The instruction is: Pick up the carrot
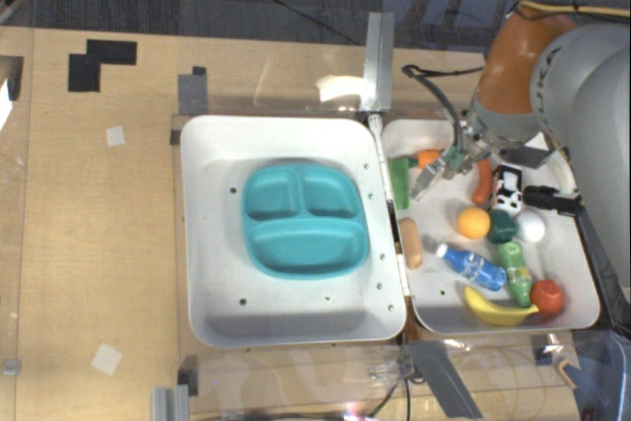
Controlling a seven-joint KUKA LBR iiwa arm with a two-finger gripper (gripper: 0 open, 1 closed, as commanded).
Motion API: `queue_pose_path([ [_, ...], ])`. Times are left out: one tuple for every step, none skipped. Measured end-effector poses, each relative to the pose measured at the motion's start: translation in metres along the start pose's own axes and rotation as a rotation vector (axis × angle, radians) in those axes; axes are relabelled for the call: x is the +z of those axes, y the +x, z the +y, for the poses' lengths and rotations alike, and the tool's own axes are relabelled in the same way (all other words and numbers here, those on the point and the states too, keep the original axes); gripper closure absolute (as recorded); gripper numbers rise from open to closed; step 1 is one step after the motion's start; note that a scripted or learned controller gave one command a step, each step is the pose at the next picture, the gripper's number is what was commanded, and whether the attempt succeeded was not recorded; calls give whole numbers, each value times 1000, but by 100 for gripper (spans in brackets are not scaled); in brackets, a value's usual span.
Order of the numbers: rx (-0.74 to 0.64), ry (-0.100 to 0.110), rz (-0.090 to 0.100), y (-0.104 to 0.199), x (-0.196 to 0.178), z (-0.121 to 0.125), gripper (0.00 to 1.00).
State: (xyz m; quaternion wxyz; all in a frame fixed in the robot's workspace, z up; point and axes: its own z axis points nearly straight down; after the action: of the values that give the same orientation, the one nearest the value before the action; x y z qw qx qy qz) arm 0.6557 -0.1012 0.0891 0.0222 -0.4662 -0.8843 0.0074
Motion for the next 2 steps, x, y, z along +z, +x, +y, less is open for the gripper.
queue_pose_path([
  [-64,-40,-41,31,3,-70,0],
  [-69,-52,-52,30,-11,-66,100],
])
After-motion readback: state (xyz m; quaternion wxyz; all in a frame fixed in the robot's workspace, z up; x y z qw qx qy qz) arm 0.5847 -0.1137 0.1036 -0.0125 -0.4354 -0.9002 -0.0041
